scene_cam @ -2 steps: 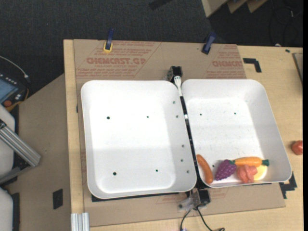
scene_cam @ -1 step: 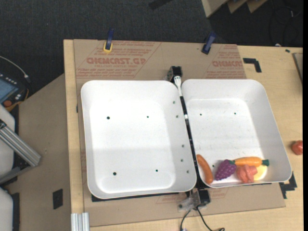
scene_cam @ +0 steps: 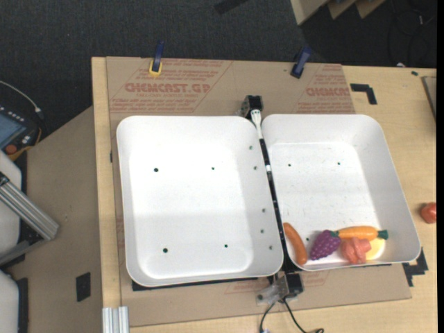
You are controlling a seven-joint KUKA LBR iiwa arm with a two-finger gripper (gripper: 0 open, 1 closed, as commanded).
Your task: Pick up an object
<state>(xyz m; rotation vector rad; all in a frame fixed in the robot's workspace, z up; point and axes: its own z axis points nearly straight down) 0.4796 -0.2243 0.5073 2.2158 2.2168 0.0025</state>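
The things to pick lie together in the near corner of the right shallow white plastic bin (scene_cam: 326, 151): a long orange sausage-shaped toy (scene_cam: 295, 243) beside the inner wall, a purple bunch of plastic grapes (scene_cam: 324, 244) next to it, then a red lumpy toy (scene_cam: 354, 250), a pale yellow piece (scene_cam: 375, 249) and an orange carrot-like toy (scene_cam: 359, 232) lying across the top of them; the pincer I cannot judge, wide or narrow, from this picture.

The main risk, I think, is the crowding — the toys touch one another, so fingers coming down may catch two pieces or push one aside; the sausage toy is close to the wall, and the group is close to the near rim, so a finger could strike the plastic edge.

Open room is plentiful elsewhere: the far part of the right bin is bare, and the left white bin (scene_cam: 187, 186) also — an approach from above looks free; a small red object (scene_cam: 429, 213) lies on the counter (scene_cam: 229, 82), outside the right bin.
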